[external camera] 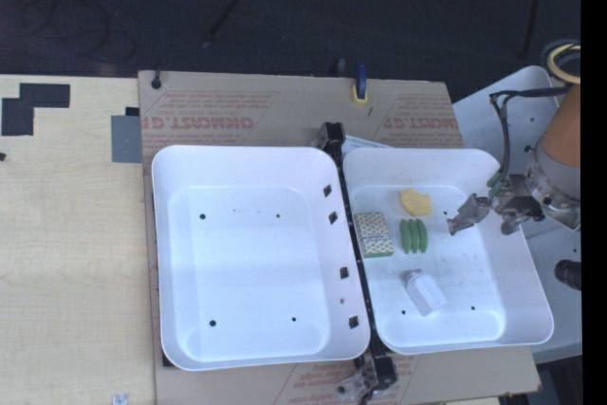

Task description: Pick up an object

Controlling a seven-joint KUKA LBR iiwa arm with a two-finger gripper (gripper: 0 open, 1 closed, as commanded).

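Note:
The right bin (517, 299) holds a yellow piece (414, 201), a green ribbed item (413, 235), a pale chequered sponge-like block (373, 233) and a white-grey object (423, 290). My gripper (489, 214) hangs over the bin's right part, to the right of the yellow piece and the green item and apart from both. Its fingers stand open with nothing between them.
The left bin (171, 232) lies beside the right one, with a black clip strip (343, 242) along their shared edge. Both rest on a cardboard sheet (247, 114). The arm's wrist and cables (550, 175) sit at the right edge.

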